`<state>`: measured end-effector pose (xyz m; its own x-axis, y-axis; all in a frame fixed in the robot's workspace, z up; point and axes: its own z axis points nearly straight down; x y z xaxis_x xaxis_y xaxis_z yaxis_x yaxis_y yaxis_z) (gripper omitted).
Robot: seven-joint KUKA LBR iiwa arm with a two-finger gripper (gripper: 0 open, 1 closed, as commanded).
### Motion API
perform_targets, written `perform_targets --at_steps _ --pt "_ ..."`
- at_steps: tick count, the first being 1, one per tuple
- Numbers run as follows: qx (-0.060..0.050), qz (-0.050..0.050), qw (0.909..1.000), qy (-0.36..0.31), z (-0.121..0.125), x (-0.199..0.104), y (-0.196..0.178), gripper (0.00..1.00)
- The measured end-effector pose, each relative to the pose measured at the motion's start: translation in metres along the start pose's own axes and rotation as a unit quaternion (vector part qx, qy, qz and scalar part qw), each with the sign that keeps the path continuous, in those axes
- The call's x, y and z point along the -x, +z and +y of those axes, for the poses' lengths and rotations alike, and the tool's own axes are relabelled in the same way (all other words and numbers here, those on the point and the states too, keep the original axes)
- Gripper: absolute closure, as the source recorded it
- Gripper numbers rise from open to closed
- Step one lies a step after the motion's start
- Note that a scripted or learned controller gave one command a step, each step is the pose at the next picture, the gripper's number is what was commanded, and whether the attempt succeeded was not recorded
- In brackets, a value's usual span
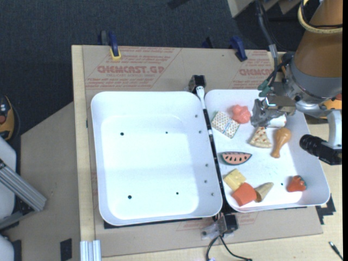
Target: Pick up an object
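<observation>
The gripper [265, 115] hangs directly above the pizza slice [261, 138], beside the pink piece [240, 113]; finger spacing apparently narrow, but cannot be determined.

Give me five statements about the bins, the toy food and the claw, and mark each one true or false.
1. All the toy food lies in the right bin. True.
2. The watermelon slice lies beside the divider between the bins. True.
3. The claw hangs over the left bin. False: it is over the far part of the right bin, just above the pizza slice.
4. The drumstick lies on top of the tomato. False: they lie apart, the tomato nearer the front edge.
5. The yellow cheese block touches the orange-red block. True.
</observation>
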<state>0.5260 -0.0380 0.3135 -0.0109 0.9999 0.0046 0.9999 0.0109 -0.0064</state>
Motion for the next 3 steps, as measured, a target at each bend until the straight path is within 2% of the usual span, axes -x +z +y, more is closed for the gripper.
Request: perform_targets --at_steps 1,2,3 --pt "-0.001 -0.002 1.0 0.007 -0.05 0.01 0.051 1.0" --pt "0.013 -0.003 0.9999 0.005 -0.041 0.015 -0.089 1.0" --pt "0.014 -0.003 0.9999 0.004 -0.048 0.002 -0.231 1.0"
